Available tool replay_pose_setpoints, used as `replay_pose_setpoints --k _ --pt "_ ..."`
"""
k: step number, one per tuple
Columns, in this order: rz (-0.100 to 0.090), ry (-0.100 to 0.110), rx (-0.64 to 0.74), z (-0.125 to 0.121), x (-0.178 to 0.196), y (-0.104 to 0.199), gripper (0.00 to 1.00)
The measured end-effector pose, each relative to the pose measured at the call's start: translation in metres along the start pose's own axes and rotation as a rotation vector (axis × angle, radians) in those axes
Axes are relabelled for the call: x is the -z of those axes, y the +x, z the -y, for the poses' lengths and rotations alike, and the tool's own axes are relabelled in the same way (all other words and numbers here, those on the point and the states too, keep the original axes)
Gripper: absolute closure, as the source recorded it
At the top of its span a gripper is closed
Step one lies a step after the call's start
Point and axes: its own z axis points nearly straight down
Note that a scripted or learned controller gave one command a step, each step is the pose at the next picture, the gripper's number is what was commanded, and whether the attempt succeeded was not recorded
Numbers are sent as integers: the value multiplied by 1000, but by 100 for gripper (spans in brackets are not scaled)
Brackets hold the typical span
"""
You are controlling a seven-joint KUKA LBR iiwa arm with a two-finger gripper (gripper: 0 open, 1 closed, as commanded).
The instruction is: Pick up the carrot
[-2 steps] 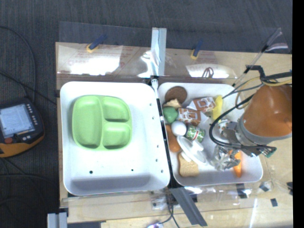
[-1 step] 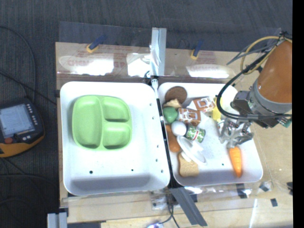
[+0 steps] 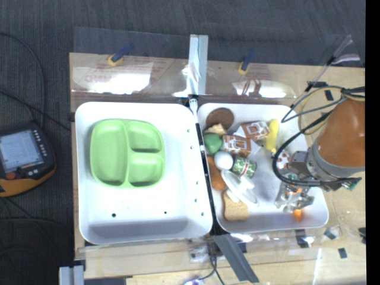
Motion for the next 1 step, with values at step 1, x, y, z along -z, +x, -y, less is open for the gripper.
replay_pose_setpoints --k 1 --pt "3 14 181 19 67 26 100"
